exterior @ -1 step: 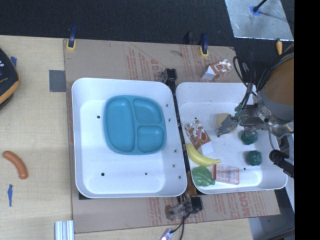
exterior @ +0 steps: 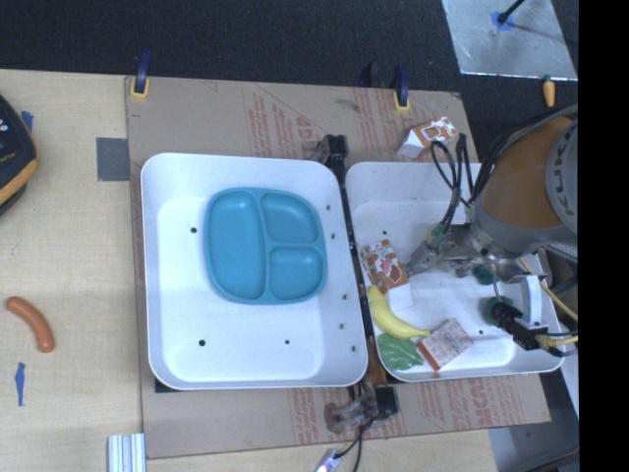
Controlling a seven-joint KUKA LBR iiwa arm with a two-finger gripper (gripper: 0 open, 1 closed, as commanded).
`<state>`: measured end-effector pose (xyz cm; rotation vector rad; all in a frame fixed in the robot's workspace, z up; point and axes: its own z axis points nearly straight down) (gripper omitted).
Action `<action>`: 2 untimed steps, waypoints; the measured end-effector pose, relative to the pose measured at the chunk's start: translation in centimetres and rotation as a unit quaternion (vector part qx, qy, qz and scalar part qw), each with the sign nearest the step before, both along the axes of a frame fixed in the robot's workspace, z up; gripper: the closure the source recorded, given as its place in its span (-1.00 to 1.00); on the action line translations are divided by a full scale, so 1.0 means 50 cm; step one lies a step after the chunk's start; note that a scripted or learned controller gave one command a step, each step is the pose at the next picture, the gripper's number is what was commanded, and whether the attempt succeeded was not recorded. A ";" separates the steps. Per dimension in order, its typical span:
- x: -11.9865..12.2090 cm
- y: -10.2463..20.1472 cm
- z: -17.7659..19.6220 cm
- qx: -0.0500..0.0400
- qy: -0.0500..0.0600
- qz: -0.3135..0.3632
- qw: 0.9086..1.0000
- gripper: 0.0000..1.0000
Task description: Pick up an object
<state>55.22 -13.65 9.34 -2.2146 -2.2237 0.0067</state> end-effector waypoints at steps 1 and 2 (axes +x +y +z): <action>0.112 -0.061 -0.002 0.000 -0.002 0.000 1.000 -1.00; 0.112 -0.063 0.018 0.000 -0.001 0.001 1.000 1.00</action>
